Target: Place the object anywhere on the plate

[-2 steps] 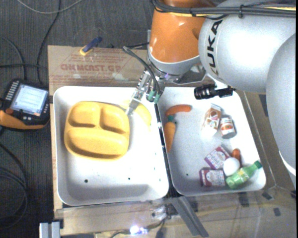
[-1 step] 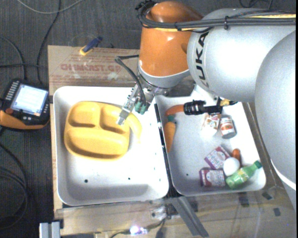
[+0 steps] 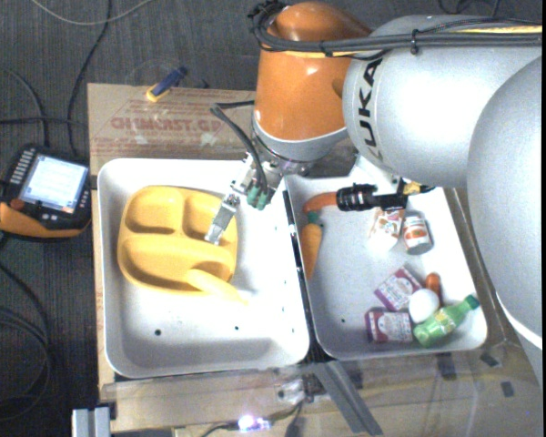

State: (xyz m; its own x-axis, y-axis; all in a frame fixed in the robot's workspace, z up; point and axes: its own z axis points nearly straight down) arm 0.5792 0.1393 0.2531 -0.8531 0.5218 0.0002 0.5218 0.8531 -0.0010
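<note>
A yellow plate point(image 3: 164, 239) with several compartments lies in the left bin point(image 3: 191, 335). A pale yellow banana-shaped piece point(image 3: 214, 287) rests at the plate's lower right edge, partly on the bin floor. My gripper point(image 3: 220, 223) hangs over the plate's right compartment, just above its surface. Its fingers point(image 3: 226, 211) look like one narrow grey strip pressed together, and I see nothing between them. The orange band and grey arm hide the far part of both bins.
The right bin point(image 3: 346, 285) holds an orange carrot point(image 3: 311, 240), a white packet point(image 3: 382, 224), a small red can point(image 3: 417, 235), two purple pouches point(image 3: 396, 289), a white egg point(image 3: 425, 305) and a green bottle point(image 3: 446, 321). A teach pendant point(image 3: 41, 189) lies left of the bench.
</note>
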